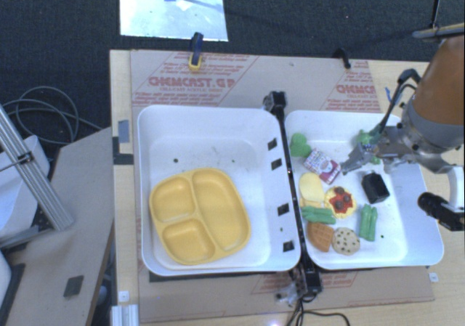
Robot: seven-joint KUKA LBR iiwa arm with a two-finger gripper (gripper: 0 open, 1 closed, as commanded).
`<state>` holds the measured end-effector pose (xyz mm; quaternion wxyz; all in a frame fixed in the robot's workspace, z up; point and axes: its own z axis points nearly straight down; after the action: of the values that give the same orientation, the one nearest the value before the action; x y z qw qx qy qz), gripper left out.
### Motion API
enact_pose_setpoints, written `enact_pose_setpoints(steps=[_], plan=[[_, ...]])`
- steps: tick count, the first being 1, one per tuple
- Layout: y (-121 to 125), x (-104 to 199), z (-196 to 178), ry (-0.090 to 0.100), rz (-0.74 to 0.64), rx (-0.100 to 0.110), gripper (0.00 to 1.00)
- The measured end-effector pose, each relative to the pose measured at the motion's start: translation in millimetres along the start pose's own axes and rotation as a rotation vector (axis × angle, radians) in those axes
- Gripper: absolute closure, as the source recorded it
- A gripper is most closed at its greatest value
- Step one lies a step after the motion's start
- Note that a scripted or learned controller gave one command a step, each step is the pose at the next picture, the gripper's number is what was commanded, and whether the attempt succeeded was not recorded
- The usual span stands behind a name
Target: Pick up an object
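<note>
Green cucumber (368,222) lengthwise, near-upright in view

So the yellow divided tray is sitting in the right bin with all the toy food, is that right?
Not quite. The camera view shows the yellow divided tray in the left bin, by itself. The toy food lies in the right bin.

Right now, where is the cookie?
The cookie lies in the right bin, near its front edge, between the orange toy and the green vegetable.
</note>
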<state>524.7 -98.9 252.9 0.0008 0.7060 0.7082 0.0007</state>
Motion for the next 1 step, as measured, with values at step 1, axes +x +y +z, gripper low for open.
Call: enact_pose_setpoints(steps=[1], plan=[[-34.7,100.1,-109.0,0.004,-0.012,-0.011,0.0]])
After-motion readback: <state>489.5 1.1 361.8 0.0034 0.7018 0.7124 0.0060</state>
